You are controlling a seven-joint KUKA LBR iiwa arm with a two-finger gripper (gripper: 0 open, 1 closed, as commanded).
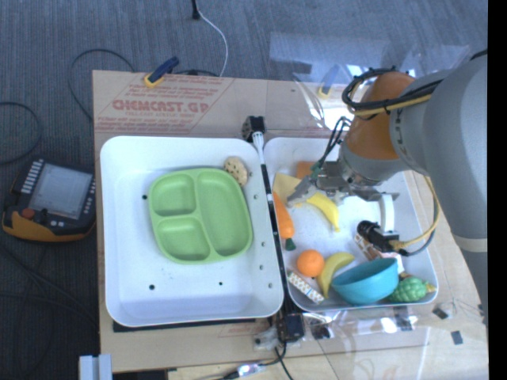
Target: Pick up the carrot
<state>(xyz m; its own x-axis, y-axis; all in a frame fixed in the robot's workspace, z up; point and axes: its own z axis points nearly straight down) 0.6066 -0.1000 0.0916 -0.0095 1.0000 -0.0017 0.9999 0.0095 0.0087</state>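
Note:
The carrot [283, 215] is orange with a green stub at its near end. It lies lengthwise against the left wall of the right bin [425, 252]. My gripper [307, 188] hangs low over the bin's back left part, just right of the carrot's far end and a little above it. A yellow cheese wedge [286, 184] lies right beside the gripper, and a small banana [325, 209] sits just under it. Nothing shows held in the gripper.
The right bin also holds an orange [310, 262], a second banana [336, 264], a blue bowl [366, 281], a green bumpy fruit [412, 290] and a wrapped bar [304, 286]. In the left bin [127, 275] sit a green divided plate [198, 214] and a cookie [235, 169].

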